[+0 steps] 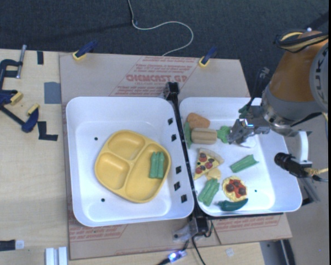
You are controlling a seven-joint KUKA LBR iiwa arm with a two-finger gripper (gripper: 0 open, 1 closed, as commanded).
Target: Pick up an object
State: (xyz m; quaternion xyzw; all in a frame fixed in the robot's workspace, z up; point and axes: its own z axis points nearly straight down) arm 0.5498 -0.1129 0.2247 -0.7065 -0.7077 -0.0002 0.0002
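Green toy (pixel 225 133) just beside tool (pixel 240 136)

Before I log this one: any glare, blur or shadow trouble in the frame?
Camera view: even lighting, mild glare on the white bins; soft overall, the tool and small toy foods slightly blurred; faint shadow under the yellow plate.

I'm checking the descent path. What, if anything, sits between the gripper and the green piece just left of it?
Nothing visible does: the gripper hangs right beside the small green piece in the right bin.
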